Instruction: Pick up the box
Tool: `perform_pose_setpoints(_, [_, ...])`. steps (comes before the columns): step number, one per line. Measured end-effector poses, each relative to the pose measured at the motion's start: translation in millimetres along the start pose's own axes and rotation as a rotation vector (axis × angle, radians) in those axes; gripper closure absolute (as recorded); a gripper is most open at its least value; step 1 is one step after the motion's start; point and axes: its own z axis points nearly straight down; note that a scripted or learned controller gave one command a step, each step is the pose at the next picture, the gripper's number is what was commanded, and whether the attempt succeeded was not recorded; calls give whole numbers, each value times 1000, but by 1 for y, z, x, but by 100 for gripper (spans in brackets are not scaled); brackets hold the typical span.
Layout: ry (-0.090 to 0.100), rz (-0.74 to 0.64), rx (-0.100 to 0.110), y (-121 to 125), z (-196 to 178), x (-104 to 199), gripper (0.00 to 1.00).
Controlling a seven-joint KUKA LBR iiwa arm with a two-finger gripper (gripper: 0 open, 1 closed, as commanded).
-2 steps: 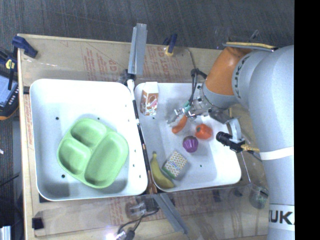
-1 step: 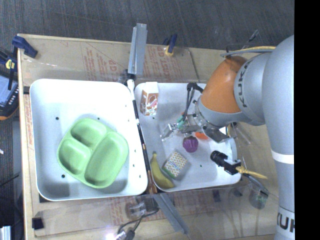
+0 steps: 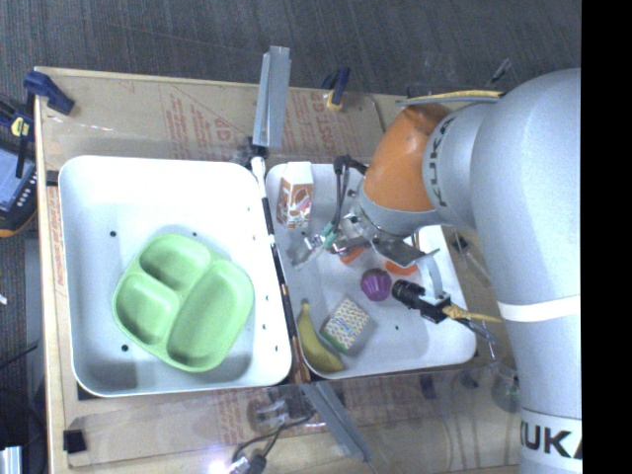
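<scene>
A small white and orange-brown box [image 3: 295,199] stands in the far left corner of the right bin [image 3: 449,349], close to the divider. My gripper [image 3: 319,239] hangs just in front of the box, low over the bin floor and slightly to the box's right. Nothing is visibly held in it. The orange band and grey wrist cover the middle of the bin behind the gripper.
The right bin also holds a banana [image 3: 315,340] at its near left, a patterned flat packet [image 3: 346,324], a purple ball-like object [image 3: 375,284] and an orange item [image 3: 399,264] partly under the arm. A green divided plate [image 3: 184,301] lies in the left bin [image 3: 89,186].
</scene>
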Motion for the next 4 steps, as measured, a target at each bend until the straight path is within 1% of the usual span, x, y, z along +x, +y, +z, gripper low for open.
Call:
perform_pose_setpoints(1, [-1,-1,-2,-35,-35,-39,0])
perform_pose_setpoints(2, [0,-59,-1,25,-1,-83,0])
perform_pose_setpoints(3, [0,-65,-2,27,-12,-82,100])
perform_pose_setpoints(4, [1,-26,1,12,-45,24,100])
